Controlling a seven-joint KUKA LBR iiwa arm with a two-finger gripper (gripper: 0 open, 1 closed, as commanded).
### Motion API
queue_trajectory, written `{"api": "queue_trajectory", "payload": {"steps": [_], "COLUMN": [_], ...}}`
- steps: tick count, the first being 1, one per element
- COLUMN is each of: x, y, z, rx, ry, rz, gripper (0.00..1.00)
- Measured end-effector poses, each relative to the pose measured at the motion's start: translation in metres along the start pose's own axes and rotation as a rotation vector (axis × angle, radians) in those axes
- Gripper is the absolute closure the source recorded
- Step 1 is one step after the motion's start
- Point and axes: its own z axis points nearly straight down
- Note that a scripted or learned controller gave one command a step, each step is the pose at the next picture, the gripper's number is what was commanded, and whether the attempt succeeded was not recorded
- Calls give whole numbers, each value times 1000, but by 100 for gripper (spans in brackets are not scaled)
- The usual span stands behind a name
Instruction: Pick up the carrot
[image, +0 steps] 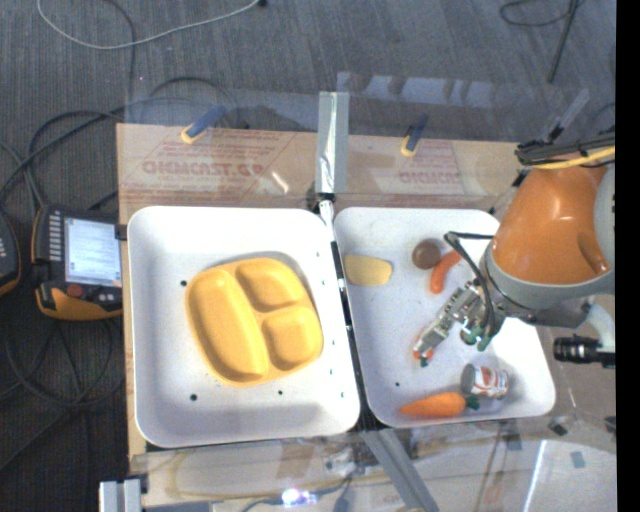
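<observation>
The carrot (434, 405), orange with a green stub at its right end, lies flat along the front wall of the right bin (385, 385). My gripper (428, 347) hangs over the middle of that bin, pointing down and to the left, a short way behind and slightly left of the carrot. It is apart from the carrot, and nothing of the carrot is between its tips. The orange and grey arm (550, 245) covers the bin's right side.
A small red and white can (485, 380) lies just right of the carrot's green end. A brown round item (427, 254), a small orange-red piece (443, 271) and a pale yellow piece (367, 270) sit at the bin's back. The left bin (160, 400) holds a yellow divided tray (256, 318).
</observation>
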Motion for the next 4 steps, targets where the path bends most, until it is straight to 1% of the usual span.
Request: {"api": "queue_trajectory", "payload": {"steps": [1, 2, 3, 4], "x": [32, 28, -17, 9], "y": [36, 31, -23, 50], "z": [19, 19, 20, 19], "rx": [1, 3, 6, 5], "ry": [1, 1, -2, 0], "rz": [211, 592, 998, 727], "gripper": [100, 100, 100, 100]}}
